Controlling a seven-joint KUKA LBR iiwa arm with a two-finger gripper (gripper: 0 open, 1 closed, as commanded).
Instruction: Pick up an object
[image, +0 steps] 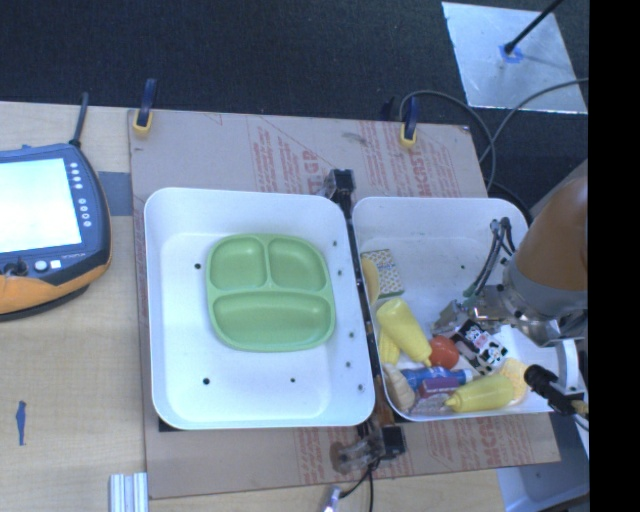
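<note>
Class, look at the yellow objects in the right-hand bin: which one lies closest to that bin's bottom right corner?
The yellow piece lying along the bottom edge of the right bin, beside the blue item. The other yellow object sits higher up, towards the divider.

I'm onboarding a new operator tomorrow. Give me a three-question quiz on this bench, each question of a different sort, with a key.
1. True or false: the green divided plate lies in the right bin.
2. Multiple choice: where is the gripper? A) over the left bin; B) over the right bin, among the clutter; C) over the tablet.
3. Fill in: just left of the small red ball lies a ______ squeeze bottle.

Key: 1 false, it lies in the left bin. 2 B. 3 yellow.
</note>
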